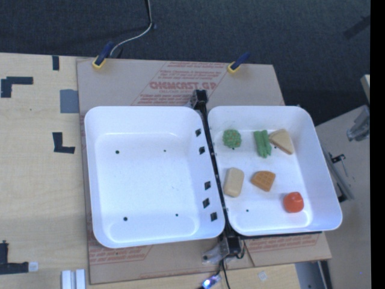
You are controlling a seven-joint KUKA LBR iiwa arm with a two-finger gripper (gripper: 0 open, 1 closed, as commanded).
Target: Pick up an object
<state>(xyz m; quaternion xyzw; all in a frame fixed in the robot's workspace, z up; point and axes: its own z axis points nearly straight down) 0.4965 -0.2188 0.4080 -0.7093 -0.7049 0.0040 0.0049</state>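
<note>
The right bin (264, 218) holds several small objects, all lying apart from one another. A round green lump (231, 139) lies near the divider, with a long green piece (262, 143) and a tan wedge (282, 141) to its right. Below them lie a beige block (233, 182) and an orange chunk (263, 180). A red piece (293, 202) rests near the bin's front right corner.
The left bin (144, 173) sits flush against the right one, joined by a black hinge strip (207, 161). Both rest on a cardboard sheet (180, 83) held by two clamps. A grey metal part (359, 127) juts in at the right edge.
</note>
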